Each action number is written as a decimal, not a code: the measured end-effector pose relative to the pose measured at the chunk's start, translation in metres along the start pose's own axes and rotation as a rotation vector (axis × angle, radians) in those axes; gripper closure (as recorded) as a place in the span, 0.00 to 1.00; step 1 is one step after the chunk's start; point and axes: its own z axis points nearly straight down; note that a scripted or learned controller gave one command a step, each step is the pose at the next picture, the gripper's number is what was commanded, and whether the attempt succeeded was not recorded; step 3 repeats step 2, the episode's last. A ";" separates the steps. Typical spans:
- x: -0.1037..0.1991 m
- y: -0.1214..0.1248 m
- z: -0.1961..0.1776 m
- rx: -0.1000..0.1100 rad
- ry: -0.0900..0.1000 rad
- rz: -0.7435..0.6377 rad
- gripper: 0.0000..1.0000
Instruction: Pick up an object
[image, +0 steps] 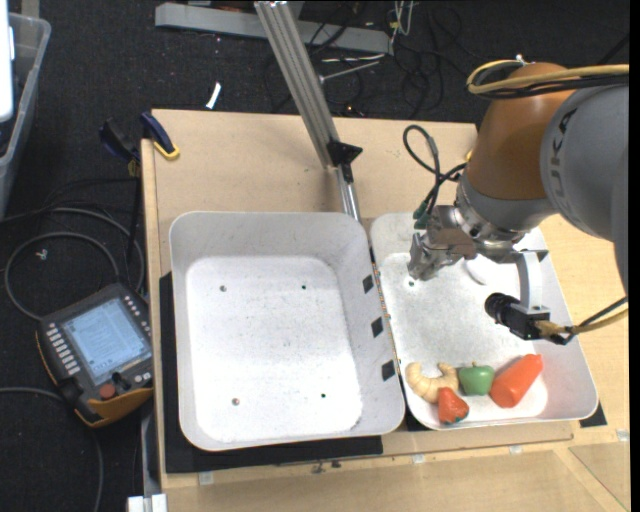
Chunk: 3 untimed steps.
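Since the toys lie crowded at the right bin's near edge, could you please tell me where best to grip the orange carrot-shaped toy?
Probably across the middle of the orange carrot-shaped toy, from straight above: it lies flat and slanted, its right side free, while the green pepper-like toy crowds its left.

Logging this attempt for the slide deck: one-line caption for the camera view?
Gripper poised over right bin, apart from toy foods clustered at its near edge.

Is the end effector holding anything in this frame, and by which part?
Nothing is held. The end effector hovers over bare floor of the right bin, apart from the toy foods.
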 end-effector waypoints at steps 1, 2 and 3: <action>0.051 0.020 0.011 0.001 -0.001 0.000 1.00; 0.108 0.038 -0.001 0.000 0.001 -0.001 1.00; 0.108 0.038 -0.001 0.000 0.001 -0.001 1.00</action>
